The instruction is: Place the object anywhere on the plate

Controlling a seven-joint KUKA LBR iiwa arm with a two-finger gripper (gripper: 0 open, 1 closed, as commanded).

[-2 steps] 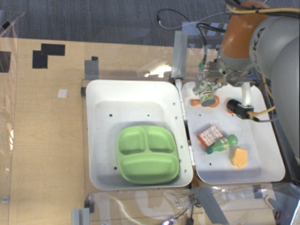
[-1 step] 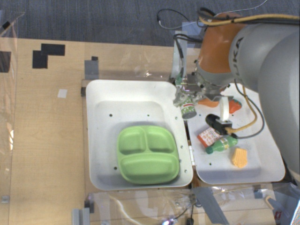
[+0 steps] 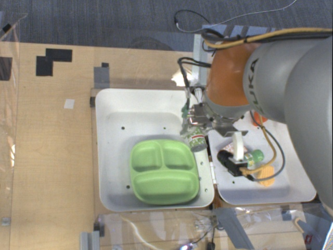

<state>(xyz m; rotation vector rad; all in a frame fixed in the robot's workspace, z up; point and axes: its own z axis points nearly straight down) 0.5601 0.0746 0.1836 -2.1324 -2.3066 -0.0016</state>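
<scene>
Plate (image 3: 156, 184): green, three wells, in the near half of the left bin (image 3: 112, 139); nothing lies on it.
Object (image 3: 197, 140): a small round-bodied thing with green and red marks (too small to name); directly under the gripper (image 3: 195, 125), at the plate's far right corner, by the wall between the bins.
Gripper: above the object, reaching in from the right; whether it is apart, together or clamped on the object, I cannot tell.
Relation: the plate's middle lies toward the view's left and front of the object; a short carry that way should do, judging from here.
Surface: shallow wells with raised ribs; a round thing may roll until a rib stops it.
Room: bare bin floor left of and behind the plate; nothing crowds the route.
Right bin (image 3: 234, 189): a green thing (image 3: 255, 157), a yellow thing (image 3: 267, 176), an orange thing (image 3: 258, 119) farther back; all apart from the plate.
</scene>
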